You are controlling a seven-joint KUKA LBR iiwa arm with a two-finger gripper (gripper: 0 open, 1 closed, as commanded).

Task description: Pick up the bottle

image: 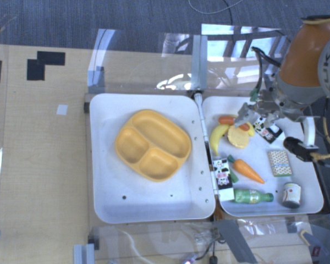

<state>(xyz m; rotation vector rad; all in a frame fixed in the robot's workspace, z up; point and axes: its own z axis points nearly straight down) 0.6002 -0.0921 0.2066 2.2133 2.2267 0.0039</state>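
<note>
Bottle (253, 196) lies on its side at the right bin's (318, 201) near edge, untouched. Gripper (247, 116) hangs well apart from it, above the banana (216, 138) and round yellow piece (238, 137); jaw state cannot be told. Approach, descent, grasp and lift all remain.

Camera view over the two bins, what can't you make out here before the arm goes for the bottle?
- Claw: blurred against the items under it, so open or shut is unclear.
- Green bottle: label too small to read.
- Small can: markings too small to read.
- Arm: cut off by the right edge.
- Item under the claw, beside the banana: partly covered, identity unclear.
</note>
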